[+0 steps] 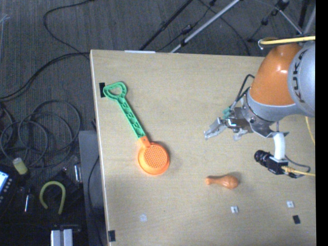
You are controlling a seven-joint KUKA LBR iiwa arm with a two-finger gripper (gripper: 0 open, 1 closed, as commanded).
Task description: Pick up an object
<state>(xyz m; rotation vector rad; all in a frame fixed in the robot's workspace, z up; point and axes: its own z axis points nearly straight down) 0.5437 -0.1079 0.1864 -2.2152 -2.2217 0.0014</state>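
Observation:
A skimmer with a green perforated handle (pixel 128 114) and a round orange mesh head (pixel 153 159) lies slanted on the left part of the tan bench top (pixel 179 81). A small orange drumstick-shaped piece (pixel 223 181) lies on its side toward the front right. My gripper (pixel 212 131) hangs over the bench at the right, pointing left. It sits above and slightly left of the orange piece and well to the right of the skimmer. Nothing shows in its grasp.
A black cylinder with a yellow cable (pixel 269 159) hangs under the wrist, right of the orange piece. Small white and black markers (pixel 234 209) dot the front right of the bench. Beyond the left edge lie cables and a dark floor (pixel 46 127).

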